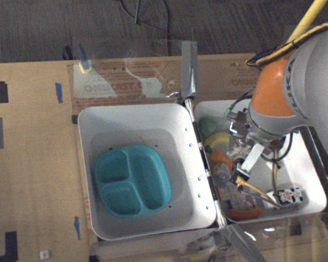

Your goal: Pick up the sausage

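Here the tool hangs low over the right bin, among a pile of toy food; whether it is open or closed I cannot tell. The sausage, reddish, lies at the near edge, just nearer than the tool, its long axis running left-right.

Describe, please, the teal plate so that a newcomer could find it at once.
Find the two white bins side by side; take the left bin, away from the arm. The teal divided plate lies on its floor, with three compartments. Its neighbours, small mixed items, crowd the right bin.
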Controlling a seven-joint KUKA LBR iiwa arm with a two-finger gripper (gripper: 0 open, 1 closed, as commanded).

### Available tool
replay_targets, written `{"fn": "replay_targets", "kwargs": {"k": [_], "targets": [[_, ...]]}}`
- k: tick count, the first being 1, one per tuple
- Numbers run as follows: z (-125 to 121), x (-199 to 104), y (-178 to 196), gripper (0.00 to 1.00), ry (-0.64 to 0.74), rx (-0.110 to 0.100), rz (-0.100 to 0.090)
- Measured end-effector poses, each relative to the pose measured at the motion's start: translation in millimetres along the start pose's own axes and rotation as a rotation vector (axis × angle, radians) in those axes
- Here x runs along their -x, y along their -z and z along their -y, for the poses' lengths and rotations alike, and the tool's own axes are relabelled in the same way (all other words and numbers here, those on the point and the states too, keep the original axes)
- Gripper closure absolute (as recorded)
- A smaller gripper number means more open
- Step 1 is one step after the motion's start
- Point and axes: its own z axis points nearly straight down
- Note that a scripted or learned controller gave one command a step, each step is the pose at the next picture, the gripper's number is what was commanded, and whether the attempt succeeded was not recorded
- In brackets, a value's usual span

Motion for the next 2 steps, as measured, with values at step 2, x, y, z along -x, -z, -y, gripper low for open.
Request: {"fn": "replay_targets", "kwargs": {"k": [2], "targets": [[-32,55,-86,0.00,0.031,0.001,-0.001]]}}
